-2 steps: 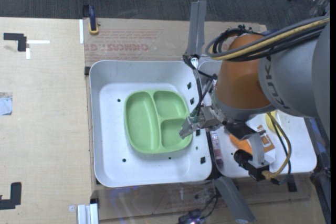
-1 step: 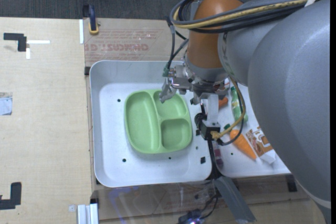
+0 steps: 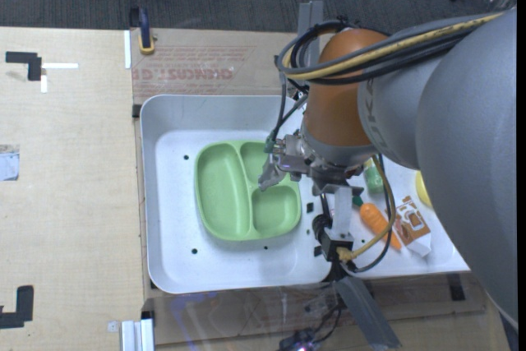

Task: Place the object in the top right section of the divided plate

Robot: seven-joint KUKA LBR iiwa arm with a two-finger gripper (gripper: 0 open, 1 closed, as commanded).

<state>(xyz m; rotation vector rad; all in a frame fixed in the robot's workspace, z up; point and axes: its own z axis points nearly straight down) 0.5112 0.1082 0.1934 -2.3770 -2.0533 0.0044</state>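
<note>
Claw hangs low over the green divided plate, at approx the ridge btwn the plate's two small sections. One small section lies just above-left of the claw in the camera view, the other just below it, and the big long section is further to its left. Can't tell if the claw is wide or narrow, or whether it's gripping anything: the tip is small and dark cabling crosses it. The plate sits in a white bin whose wall runs round the claw on all sides. The arm's orange band is directly above-right of the claw, and the grey arm body bulks out further right. Loose items lie to the claw's right, past the wrist & well apart from the plate: an orange carrot-like piece lower right, a small orange/white carton just beyond that, and a green bit level w/ the claw, mostly hidden by the arm. Can't tell which of these is the task's object. None touches the plate.
</note>
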